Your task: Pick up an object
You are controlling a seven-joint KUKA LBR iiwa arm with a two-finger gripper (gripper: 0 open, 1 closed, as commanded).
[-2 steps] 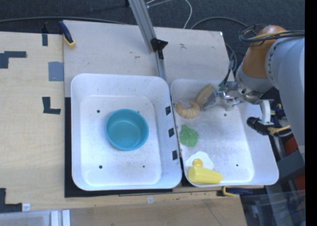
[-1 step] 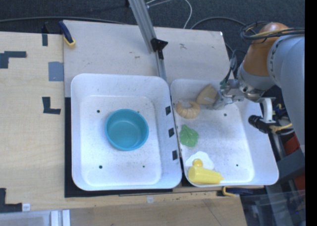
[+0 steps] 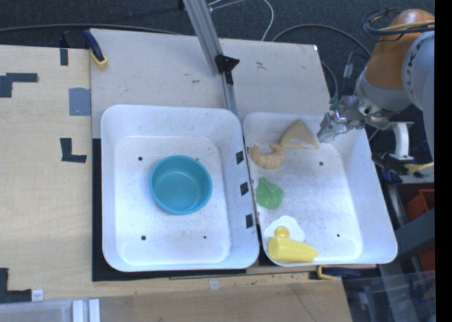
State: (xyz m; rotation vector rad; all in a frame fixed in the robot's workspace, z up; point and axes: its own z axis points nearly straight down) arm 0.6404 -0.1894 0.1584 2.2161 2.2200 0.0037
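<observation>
My gripper hangs over the far right edge of the right bin, just right of a tan wedge-shaped piece. Beside the wedge lies a beige croissant-like toy. A green leafy piece rests near the bin's left wall. At the near left corner sit a fried-egg toy and a yellow block. In the left bin stands a blue bowl. Nothing shows between my fingers.
A grey metal pole slants from the top down to the divide between the bins. Cables loop behind the bench. A yellow-blue clamp sits at the bench's far left corner.
</observation>
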